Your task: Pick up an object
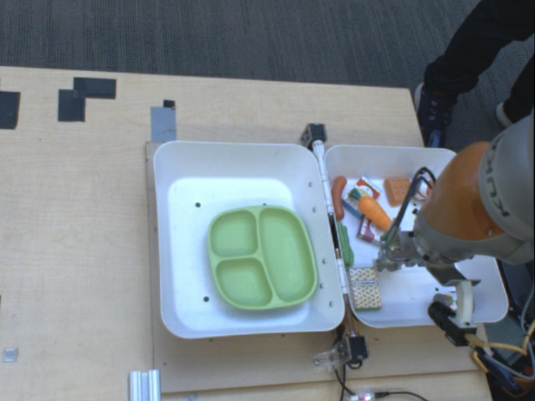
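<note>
Wooden bench top carried two white bins; left of their shared divider (328,215) lay a green three-compartment plate (262,258), right of it a carrot (374,211), a hot dog (338,196) and a patterned packet (364,288). Just right of that divider the arm's gripper (389,253) hung low over the toys, its grip state impossible to tell, seemingly in the approach step; next it would need to settle on one item and close.

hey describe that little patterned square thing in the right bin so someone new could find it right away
Start at the right white bin and go to its near left corner, by the divider between the bins. The small patterned packet lies flat there. Unlike the orange carrot and red hot dog farther back, it is square and speckled.
</note>
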### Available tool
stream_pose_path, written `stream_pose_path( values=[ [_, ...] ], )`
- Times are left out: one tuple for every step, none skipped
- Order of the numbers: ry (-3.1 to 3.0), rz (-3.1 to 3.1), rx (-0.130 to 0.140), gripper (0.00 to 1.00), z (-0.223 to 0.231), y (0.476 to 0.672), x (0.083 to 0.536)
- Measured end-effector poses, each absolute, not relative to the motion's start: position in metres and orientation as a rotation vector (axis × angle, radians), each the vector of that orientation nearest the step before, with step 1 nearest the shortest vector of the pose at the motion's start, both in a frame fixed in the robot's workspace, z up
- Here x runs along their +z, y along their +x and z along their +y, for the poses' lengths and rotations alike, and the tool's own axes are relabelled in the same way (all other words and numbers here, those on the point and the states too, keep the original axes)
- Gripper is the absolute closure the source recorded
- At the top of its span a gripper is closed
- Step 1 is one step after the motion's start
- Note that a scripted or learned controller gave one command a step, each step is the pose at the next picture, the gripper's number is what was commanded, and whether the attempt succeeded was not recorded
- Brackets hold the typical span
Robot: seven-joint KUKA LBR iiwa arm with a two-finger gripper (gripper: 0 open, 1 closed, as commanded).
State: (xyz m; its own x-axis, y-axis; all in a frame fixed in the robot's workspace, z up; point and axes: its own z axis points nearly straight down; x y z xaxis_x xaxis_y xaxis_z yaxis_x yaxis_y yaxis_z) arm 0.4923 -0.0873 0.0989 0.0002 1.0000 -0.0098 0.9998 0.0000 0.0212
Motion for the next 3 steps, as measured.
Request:
stream_pose_path(
  values=[
    [2.201,2.179,0.005,0.00,-0.0965,0.4932,0.1011],
    [2.201,2.197,0.013,1.00,-0.0911,0.4940,0.1105],
    [2.201,2.197,0.013,0.00,-0.0910,0.4939,0.1104]
  ],
)
